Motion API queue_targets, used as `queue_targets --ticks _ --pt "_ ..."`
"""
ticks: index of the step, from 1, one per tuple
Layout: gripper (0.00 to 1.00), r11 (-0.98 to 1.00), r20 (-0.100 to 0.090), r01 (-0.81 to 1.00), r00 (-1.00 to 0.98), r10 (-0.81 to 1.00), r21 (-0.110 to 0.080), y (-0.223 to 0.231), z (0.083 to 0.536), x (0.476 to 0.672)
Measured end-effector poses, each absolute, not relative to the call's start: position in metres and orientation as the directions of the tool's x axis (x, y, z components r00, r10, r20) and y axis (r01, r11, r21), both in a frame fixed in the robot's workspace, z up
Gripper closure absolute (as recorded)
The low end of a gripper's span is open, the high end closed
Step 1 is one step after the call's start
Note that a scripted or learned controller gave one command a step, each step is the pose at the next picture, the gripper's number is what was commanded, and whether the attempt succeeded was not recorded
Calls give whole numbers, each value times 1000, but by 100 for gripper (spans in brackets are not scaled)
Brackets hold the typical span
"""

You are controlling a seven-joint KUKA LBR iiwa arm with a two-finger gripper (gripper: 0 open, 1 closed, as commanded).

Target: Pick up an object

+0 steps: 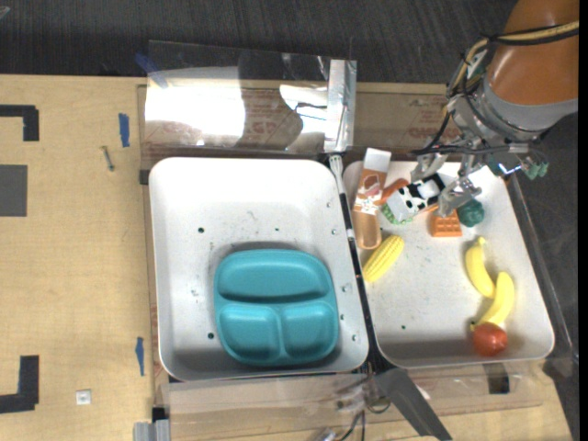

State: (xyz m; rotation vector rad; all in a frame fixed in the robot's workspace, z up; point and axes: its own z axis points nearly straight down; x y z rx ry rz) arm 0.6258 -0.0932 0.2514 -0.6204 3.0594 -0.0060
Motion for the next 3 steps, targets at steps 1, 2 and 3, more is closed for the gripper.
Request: queue_targets --ticks 1,2,3 --pt "100 933 -12 -359 -933 -359 -3 -82 281 653" --pt "100 903 -3 -430 -903 -430 0 -64 249 630" --pt "100 907 -11 -422 -906 -422 -2 -40 278 668"
